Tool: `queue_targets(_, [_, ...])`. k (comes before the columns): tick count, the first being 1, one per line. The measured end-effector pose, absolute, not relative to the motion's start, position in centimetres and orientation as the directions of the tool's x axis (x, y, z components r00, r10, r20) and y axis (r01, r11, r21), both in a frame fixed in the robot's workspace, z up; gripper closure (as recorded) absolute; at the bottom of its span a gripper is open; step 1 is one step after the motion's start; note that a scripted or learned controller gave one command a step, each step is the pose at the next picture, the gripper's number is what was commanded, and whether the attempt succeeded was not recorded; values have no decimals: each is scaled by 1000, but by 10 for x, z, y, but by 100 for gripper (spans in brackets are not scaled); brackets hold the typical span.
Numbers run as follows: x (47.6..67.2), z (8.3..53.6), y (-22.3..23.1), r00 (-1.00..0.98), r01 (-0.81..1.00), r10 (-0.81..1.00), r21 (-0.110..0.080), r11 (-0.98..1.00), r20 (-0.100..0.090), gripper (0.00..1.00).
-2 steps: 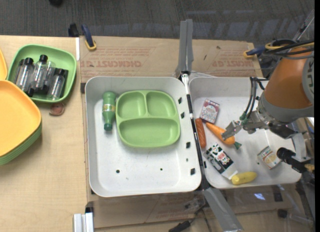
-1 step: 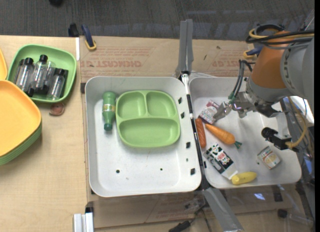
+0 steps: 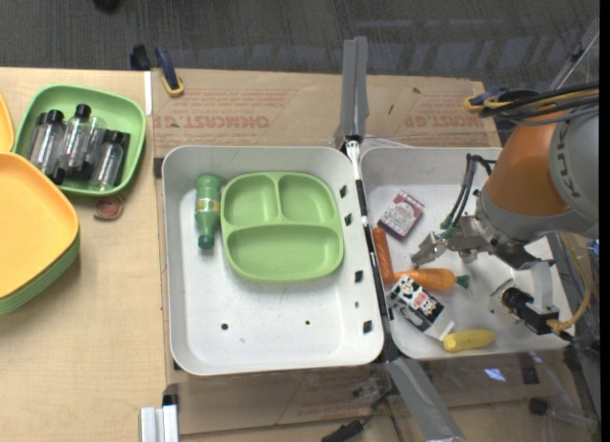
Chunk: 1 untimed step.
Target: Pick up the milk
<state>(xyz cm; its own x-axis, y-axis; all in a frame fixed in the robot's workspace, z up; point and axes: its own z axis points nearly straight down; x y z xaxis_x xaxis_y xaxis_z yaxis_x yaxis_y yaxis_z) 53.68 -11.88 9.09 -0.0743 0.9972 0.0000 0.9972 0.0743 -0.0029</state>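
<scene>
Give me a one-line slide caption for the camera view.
Gripper poised over right bin above carrot and cow-patterned milk carton.

Bright even overhead light, soft faint shadows, mild glare on white bins (image 3: 181,269), focus sharp throughout

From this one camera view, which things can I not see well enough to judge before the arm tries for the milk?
- Claw: too small and dark to tell open or shut.
- Milk carton, cow-patterned: lies against the bin divider; its print is too small to read.
- Pink packet: label is illegible.
- Right bin: the arm covers its right part, so anything beneath is hidden.
- Orange plates: cut by the left edge.
</scene>
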Motion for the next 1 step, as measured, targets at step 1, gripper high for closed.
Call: queue_targets(1, [591,91,-134,-110,994,994,-1,110,-1,0])
